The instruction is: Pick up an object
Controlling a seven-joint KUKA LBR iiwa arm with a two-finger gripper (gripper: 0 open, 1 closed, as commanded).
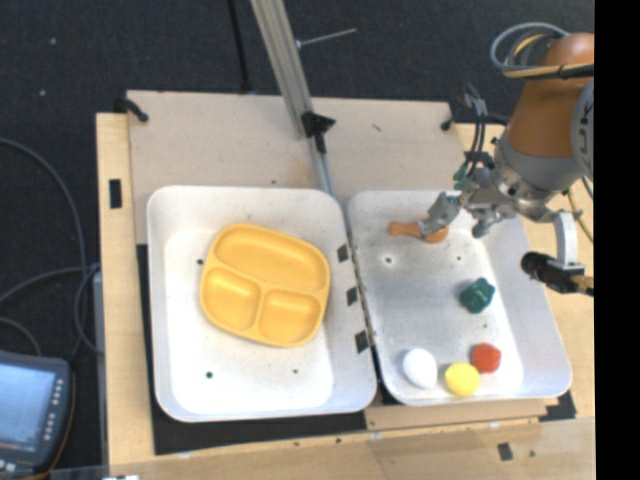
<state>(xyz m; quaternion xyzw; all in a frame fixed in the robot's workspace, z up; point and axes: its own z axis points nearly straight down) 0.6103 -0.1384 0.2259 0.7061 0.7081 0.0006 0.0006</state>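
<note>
My gripper [462,220] hangs over the far part of the right bin [530,353], fingers spread apart and open. A small orange piece [408,230] lies on the bin floor at the tip of the left finger [440,212], outside the gap between the fingers. Nearer the front of the same bin are a dark green block [477,295], a red ball [486,357], a yellow ball [461,379] and a white egg-shaped thing [420,368].
The left bin [175,368] holds a yellow divided plate [265,284]. A slanted metal rail [290,68] rises behind the bins. Cables and a black clip [548,266] hang off the wrist at the right bin's edge.
</note>
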